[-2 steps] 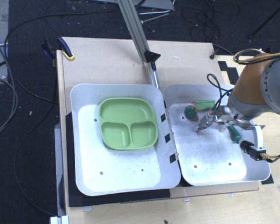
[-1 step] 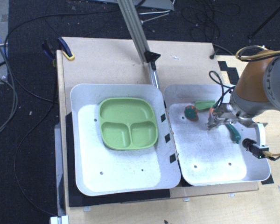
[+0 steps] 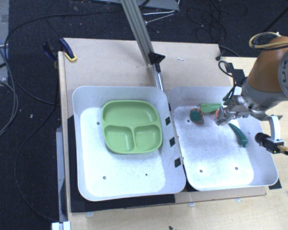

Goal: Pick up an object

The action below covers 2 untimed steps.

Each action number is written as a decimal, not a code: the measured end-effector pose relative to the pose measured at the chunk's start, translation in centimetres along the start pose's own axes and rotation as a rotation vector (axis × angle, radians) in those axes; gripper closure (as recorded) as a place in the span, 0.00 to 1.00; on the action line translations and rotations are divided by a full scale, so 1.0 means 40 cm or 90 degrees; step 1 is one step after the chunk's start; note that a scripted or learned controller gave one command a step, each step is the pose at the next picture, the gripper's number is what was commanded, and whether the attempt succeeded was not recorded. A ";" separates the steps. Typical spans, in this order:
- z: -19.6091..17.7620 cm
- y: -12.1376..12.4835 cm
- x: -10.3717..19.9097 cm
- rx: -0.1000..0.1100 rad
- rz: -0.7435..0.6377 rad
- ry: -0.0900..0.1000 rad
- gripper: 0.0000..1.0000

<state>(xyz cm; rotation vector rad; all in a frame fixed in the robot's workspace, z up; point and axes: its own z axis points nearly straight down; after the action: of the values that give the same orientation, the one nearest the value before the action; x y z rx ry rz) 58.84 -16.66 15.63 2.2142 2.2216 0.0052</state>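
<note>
Dark floor, cables around pale surface (image 3: 110, 61); two white bins side by side. Left bin (image 3: 86, 176): green divided plate (image 3: 132, 126). Right bin (image 3: 221, 171): small round toy (image 3: 197, 115), green strip (image 3: 210, 108), teal piece (image 3: 239, 134), all crowded near gripper (image 3: 222, 117). Jaws' state: cannot tell. Risk: nudging neighbours, grazing far rim. Open room: bin's near half.

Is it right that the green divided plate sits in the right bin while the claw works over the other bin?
Not quite. The camera view shows the green divided plate in the left bin; the claw works over the right bin.
</note>
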 end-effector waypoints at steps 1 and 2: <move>-0.134 0.005 -0.001 0.000 0.000 -0.001 1.00; -0.125 0.010 0.139 0.004 -0.003 0.002 1.00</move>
<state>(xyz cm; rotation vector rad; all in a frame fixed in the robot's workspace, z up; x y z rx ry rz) 59.20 -11.10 20.64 2.2137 2.2308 0.0023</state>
